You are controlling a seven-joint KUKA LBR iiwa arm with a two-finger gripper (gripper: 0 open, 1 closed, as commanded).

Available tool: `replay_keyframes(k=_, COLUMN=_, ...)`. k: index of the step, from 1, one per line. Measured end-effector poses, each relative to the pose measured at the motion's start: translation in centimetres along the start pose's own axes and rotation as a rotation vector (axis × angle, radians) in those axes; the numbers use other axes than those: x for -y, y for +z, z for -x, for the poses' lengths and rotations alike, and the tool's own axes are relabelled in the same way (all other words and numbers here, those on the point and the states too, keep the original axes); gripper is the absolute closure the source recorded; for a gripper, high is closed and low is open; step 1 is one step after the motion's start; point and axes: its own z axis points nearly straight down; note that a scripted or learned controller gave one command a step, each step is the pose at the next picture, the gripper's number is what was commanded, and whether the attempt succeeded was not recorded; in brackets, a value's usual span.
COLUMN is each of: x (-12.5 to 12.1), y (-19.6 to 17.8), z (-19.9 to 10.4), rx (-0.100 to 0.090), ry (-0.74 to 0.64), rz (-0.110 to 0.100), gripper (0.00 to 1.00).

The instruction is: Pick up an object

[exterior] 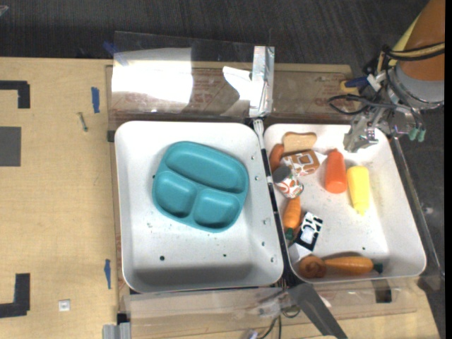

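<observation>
The right bin (395,217) holds several small items: a slice of toast (299,141), an orange cylinder (334,171), a yellow corn-like piece (359,187), a small carrot (292,212), a long carrot (339,265), a black-and-white card (308,230) and wrapped packets (304,163). My gripper (360,138) hangs over the bin's far right corner, just above and to the right of the orange cylinder. Nothing shows between its fingers.
The left bin (134,246) carries a teal divided plate (200,185). A clear plastic wall with a metal post (261,83) stands behind the bins. Cables (357,94) trail by the wrist. Tan bench surface lies to the left.
</observation>
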Motion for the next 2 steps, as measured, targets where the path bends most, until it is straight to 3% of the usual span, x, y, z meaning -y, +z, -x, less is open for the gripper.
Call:
replay_keyframes(k=1, x=0.0, y=0.6, z=-0.2, rx=-0.011, ry=0.0, rz=0.002, gripper=0.0)
replay_keyframes(k=2, x=1.4, y=12.2, z=-3.8, rx=-0.008, ry=0.025, rz=0.001, gripper=0.0)
